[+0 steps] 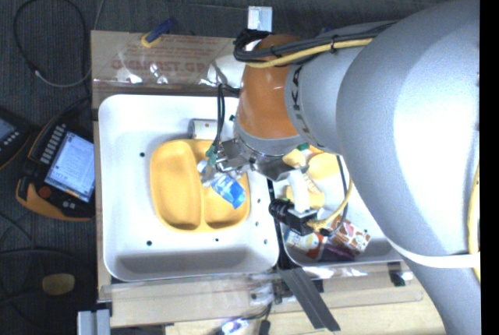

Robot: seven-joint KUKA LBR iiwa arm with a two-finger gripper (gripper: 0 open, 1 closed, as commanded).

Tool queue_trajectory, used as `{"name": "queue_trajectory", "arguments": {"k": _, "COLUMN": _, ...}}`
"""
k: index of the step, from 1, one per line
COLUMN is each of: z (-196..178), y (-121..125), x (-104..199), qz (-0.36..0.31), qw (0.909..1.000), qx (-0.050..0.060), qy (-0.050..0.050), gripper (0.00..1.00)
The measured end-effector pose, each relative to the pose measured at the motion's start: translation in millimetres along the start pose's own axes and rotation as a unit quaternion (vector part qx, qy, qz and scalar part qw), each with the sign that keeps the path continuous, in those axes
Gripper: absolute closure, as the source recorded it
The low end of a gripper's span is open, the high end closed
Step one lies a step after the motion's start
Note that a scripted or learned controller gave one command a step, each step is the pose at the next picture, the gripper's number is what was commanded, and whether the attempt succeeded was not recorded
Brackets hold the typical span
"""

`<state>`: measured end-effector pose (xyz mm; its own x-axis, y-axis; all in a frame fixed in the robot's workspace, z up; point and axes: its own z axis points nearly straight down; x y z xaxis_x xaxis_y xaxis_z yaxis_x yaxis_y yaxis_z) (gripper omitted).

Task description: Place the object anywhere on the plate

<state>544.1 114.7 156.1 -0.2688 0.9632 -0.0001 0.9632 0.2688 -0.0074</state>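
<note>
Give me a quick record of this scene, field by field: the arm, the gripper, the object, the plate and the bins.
arm: grey with orange band, reaching in from the right over the bins
gripper: above the plate's right part
object: blue and clear packet just below the gripper, over the plate; whether it is gripped is unclear
plate: yellow, two-part, in the left bin
left bin: white, holds the plate
right bin: holds mixed items, largely covered by the arm
</note>
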Motion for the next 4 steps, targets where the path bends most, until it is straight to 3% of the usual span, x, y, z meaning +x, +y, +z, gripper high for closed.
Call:
{"name": "queue_trajectory", "arguments": {"k": 1, "z": 49.9, "y": 68.7, "x": 50.0, "qz": -0.287, "qw": 0.9579, "qx": -0.007, "qy": -0.005, "gripper": 1.0}}
{"name": "queue_trajectory", "arguments": {"k": 2, "z": 50.7, "y": 111.9, "x": 79.6, "qz": -0.212, "qw": 0.9772, "qx": 0.005, "qy": -0.004, "gripper": 1.0}}
{"name": "queue_trajectory", "arguments": {"k": 3, "z": 53.1, "y": 63.6, "x": 75.3, "qz": -0.227, "qw": 0.9737, "qx": -0.015, "qy": 0.001, "gripper": 1.0}}
{"name": "queue_trajectory", "arguments": {"k": 4, "z": 56.9, "y": 60.7, "x": 73.1, "qz": -0.229, "qw": 0.9734, "qx": -0.009, "qy": 0.001, "gripper": 0.0}}
